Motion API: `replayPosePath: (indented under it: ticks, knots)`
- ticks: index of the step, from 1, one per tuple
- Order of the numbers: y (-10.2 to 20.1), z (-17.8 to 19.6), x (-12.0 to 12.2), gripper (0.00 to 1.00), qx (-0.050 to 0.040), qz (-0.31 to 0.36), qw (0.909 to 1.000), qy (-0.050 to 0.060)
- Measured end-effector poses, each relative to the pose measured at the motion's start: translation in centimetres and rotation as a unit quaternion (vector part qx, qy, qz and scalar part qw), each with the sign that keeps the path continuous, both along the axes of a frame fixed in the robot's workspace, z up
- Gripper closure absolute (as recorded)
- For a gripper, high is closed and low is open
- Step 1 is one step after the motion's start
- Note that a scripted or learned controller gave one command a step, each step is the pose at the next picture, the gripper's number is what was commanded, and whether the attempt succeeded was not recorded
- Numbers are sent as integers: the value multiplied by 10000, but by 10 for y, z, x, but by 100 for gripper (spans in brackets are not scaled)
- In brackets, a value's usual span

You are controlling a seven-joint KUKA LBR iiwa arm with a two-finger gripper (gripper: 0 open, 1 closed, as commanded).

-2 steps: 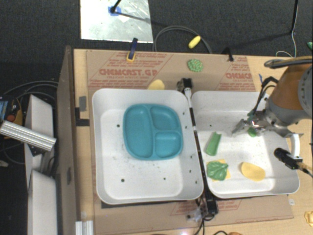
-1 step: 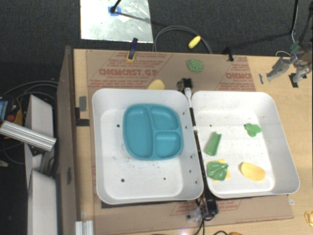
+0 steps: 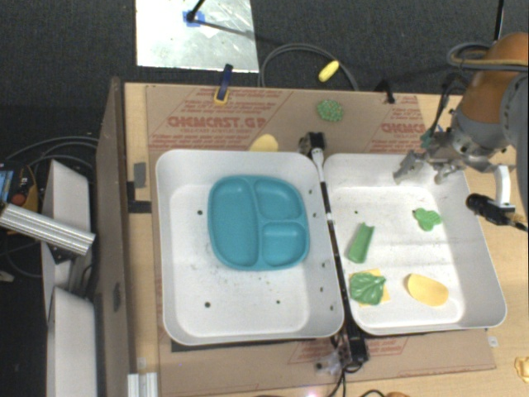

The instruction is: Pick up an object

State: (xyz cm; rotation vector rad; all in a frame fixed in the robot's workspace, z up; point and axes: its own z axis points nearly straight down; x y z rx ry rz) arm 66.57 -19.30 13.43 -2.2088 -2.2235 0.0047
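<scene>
A: Object candidates all sit in the right bin (image 3: 475,259). The left bin (image 3: 178,304) carries just the teal divided tray (image 3: 258,222), which lies flat near the bin's middle, too broad for a two-finger pinch by the look of it.

B: And the arm (image 3: 496,89)?

A: It reaches in from the right and hangs over the right bin's far corner. The gripper (image 3: 423,169) points down at bare white floor, fingers spread apart, nothing between them. Judgement: it is poised above the bin, not yet committed to a target.

B: List the pieces, largest first.

A: Green leafy piece (image 3: 366,287) near the front wall, lying on a yellow scrap. Yellow oval piece (image 3: 426,289) just beside it to the right. Green stick (image 3: 360,242) tilted, close to the divider. Small green leaf (image 3: 426,218), nearest the gripper.

B: Why does spacing matter?

A: The pieces lie apart enough that the fingers could straddle one alone. The small leaf looks like the shortest reach, though flat things may slip the pinch.
</scene>
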Motion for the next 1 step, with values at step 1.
replayPosePath:
  ticks: [1]
  knots:
    - [-14,-31,-36,0,-16,-33,10000,-26]
